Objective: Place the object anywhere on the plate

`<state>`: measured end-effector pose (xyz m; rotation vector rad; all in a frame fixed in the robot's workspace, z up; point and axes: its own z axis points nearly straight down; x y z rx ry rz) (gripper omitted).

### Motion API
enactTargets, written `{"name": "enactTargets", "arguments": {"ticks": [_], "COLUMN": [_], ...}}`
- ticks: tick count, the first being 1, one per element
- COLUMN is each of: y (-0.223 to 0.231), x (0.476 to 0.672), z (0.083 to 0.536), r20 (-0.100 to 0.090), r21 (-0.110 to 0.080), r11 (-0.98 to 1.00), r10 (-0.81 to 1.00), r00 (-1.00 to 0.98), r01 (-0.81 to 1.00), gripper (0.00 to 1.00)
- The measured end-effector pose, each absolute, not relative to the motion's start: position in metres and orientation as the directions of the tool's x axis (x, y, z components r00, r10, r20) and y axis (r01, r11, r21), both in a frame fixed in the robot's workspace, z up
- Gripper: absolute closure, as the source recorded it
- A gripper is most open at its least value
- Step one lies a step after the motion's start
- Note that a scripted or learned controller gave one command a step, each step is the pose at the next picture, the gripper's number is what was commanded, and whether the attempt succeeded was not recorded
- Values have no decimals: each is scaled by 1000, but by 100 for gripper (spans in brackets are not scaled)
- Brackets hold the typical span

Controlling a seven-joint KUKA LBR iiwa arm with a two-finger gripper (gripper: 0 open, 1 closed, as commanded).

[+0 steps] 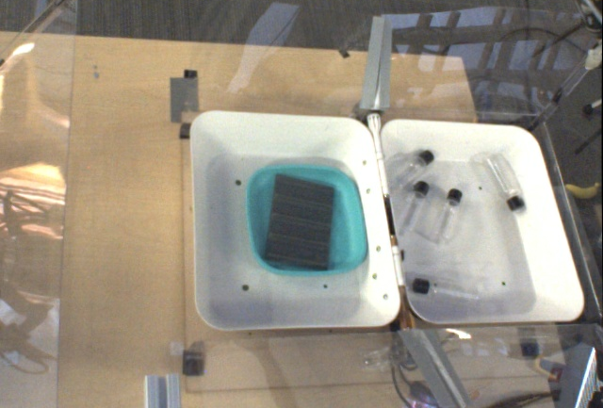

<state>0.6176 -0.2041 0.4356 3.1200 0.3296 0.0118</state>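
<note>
From above, at a slant: teal plate [350, 229] in the middle of the left white bin [203, 208], well inside its walls. Flat on the plate's centre, a dark ridged block [300, 220], wholly within the plate's rim, its long side turned slightly clockwise against the plate's edges. Right of the plate, past the seam between the bins, the right white bin [558, 246], holding several clear vials with black caps: one [426, 155] up near the seam, two [421, 187] [454, 195] close together below it, one [514, 203] farthest from the plate, one [420, 285] low by the front wall. Under both bins, the pale wooden bench [113, 208], stretching left of the plate.
</note>
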Motion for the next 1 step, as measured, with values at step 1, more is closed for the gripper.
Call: {"name": "enactTargets", "arguments": {"ticks": [1], "y": [-205], "x": [555], "z": [436], "r20": [6], "r21": [3], "r11": [-979], "r10": [205], "r00": [979], "r01": [205], "gripper": [0]}}
